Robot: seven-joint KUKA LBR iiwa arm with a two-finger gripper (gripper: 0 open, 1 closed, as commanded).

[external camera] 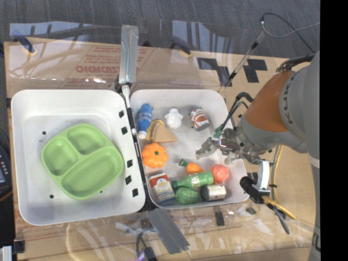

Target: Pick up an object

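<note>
The arm is over the right bin, getting ready to pick a toy.

From the camera above, the gripper (209, 147) hangs low over the right bin (179, 98), near its right wall, and its two fingers are apart with nothing between them. Just near of it lie a pink ball (220, 173), a small orange piece (191, 167), a green bottle (194, 180) and a little can (216, 191). Further left sits an orange pumpkin (154, 155). At the far side lie a blue bottle (144, 116) and a white toy (173, 118). The left bin (32, 105) holds a green plate (81, 160). I think the grab has not started yet. Next the gripper has to go down over one toy, maybe the pink ball, and squeeze it without bumping the others.
</note>
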